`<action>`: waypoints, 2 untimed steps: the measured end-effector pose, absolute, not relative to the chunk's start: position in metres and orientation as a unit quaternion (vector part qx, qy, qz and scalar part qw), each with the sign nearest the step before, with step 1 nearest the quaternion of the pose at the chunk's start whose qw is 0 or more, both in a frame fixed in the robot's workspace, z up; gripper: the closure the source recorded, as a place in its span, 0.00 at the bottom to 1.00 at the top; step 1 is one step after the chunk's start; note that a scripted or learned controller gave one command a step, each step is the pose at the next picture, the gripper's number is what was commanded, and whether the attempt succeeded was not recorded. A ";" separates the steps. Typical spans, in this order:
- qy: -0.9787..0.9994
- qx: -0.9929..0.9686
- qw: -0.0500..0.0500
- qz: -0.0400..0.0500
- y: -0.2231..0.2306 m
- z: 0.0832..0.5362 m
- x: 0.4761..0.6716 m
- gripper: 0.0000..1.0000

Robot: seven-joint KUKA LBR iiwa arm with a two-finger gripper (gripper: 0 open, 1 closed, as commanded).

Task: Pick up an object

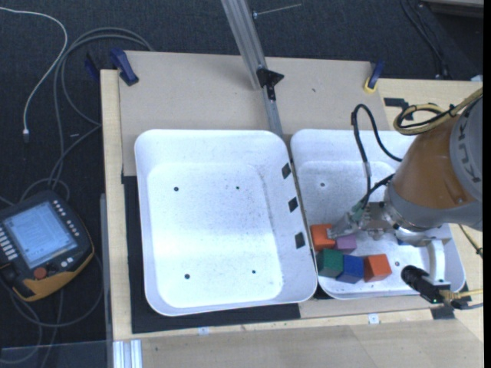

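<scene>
Several small blocks lie at the front of the right bin (330, 167): an orange block (322, 238), a pink block (347, 243), a green block (331, 263), a blue block (352, 268) and an orange-brown block (377, 267). My gripper (357, 222) reaches in from the right, low over the bin, just above and right of the pink block. The wrist hides part of the bin floor behind it. Nothing shows between the fingers.
The left bin (153, 152) sits beside the right one, joined by black clips (292, 204). A metal pole (244, 33) rises behind the bins. Black cables (360, 140) loop over the right bin. A teach pendant (42, 240) lies on the floor at left.
</scene>
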State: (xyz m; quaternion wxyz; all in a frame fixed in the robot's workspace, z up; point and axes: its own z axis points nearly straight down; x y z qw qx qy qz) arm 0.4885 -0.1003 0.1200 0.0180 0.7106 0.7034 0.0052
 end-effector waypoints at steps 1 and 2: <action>0.703 0.711 0.018 0.005 -0.101 0.120 0.488 0.00; 0.707 0.707 0.003 0.000 -0.103 0.126 0.505 0.00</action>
